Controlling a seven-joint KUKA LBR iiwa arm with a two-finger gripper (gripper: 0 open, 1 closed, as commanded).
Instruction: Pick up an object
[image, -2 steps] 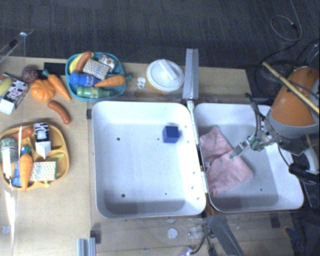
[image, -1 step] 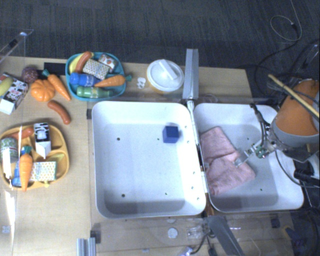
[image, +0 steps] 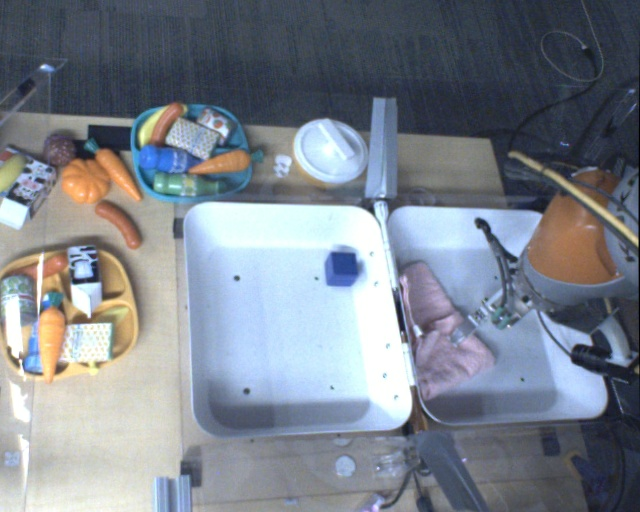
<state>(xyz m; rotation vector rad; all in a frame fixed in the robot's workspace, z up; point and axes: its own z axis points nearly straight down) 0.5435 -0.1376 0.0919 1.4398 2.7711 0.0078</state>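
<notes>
The arm reaches in from the right, its orange band above the right-hand bin (image: 570, 395), and the pincer (image: 478, 322) is down low at the right edge of a crumpled pink cloth (image: 440, 330). The cloth lies against the left wall of that bin, beside the divider between the two bins. The pincer's tips meet the cloth's upper fold, but at this slant and size I cannot tell whether the tips are spread or pressed together, nor whether any fabric sits between them.

The other candidate, a small blue cube (image: 342, 268), sits alone in the left-hand bin (image: 280, 410), toward its upper right part, well apart from the pincer.

As to progress, I judge the task about midway: the approach and descent look done, since the pincer is at the cloth rather than above it. Nothing is lifted; the cloth rests flat on the bin floor with no part raised. What is left is to secure a grip on the fabric and to raise it clear of the bin.

On the wooden surface (image: 150, 330) to the left stand a yellow tray (image: 128, 300) and a blue bowl (image: 240, 182) of toy food, untouched.
</notes>
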